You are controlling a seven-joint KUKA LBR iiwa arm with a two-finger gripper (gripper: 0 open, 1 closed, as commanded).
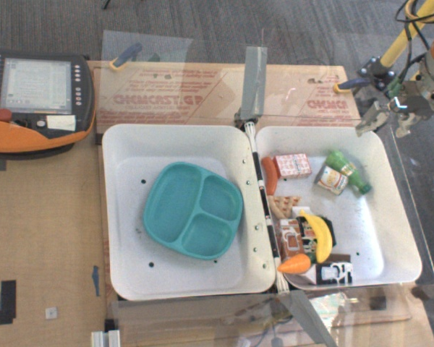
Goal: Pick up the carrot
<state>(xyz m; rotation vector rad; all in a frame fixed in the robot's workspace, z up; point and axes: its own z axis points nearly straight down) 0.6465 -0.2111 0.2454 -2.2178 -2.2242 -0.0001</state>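
I see the carrot (296, 264) lying lengthwise three-to-nine, at seven o'clock from my gripper (383, 118), whose grip I cannot tell.

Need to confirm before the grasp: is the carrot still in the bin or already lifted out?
In. The carrot lies in the right bin, by its near-left corner; the gripper is far off.

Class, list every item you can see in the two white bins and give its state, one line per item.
Small orange carrot: lying at right bin's near-left corner, not grasped.
Yellow banana: lying on packets.
Teal three-compartment plastic plate: flat in left bin.
Green bottle: on its side.
Pincer: above right bin's far edge.
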